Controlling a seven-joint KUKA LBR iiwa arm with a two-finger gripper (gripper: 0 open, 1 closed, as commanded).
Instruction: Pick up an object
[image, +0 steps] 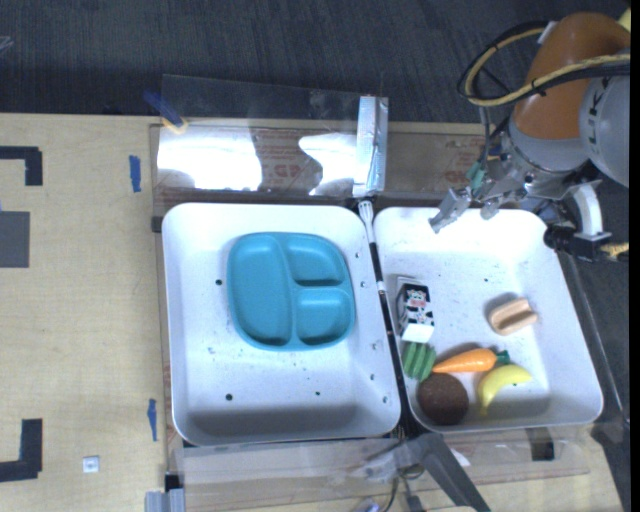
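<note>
You see the gripper (468, 203) above the right bin's (575, 300) far edge, fingers spread, holding nothing.

the claw (468, 203) hangs over the far edge of the right bin (572, 330), touching none of the things in it. near that bin's front lie a hot dog (512, 315), a carrot (466, 361), a banana (503, 384), a brown ball (442, 397), a green piece (417, 358) and a small printed card (415, 304). the left bin (190, 330) holds a blue divided plate (291, 289).
</note>
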